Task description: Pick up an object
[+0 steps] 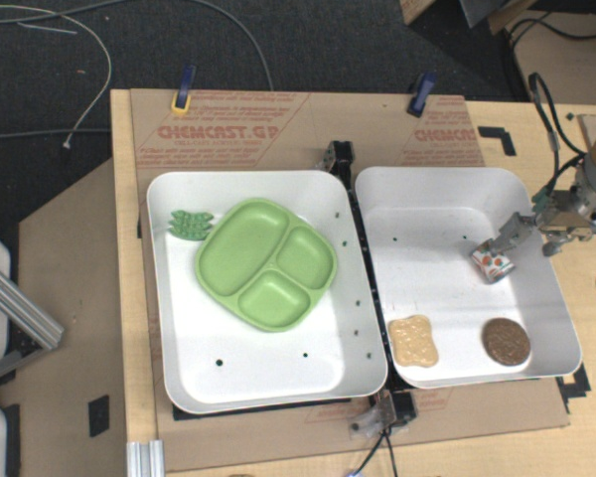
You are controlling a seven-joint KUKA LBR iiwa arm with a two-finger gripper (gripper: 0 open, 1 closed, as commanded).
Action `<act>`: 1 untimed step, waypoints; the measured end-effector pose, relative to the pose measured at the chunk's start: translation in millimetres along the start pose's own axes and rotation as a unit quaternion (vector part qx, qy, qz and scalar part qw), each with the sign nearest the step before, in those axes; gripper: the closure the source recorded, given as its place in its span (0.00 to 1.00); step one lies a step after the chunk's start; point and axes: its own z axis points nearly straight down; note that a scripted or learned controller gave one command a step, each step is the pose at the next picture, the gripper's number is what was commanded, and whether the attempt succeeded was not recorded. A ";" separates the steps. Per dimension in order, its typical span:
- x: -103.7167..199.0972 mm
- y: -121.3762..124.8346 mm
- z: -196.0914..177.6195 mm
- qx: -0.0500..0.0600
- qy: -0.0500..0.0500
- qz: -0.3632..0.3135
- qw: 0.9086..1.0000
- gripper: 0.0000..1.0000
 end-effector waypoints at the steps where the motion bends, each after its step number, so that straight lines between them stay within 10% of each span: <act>1: 0.6 3.5 -7.6 -0.007 -0.002 -0.002 1.000 0.00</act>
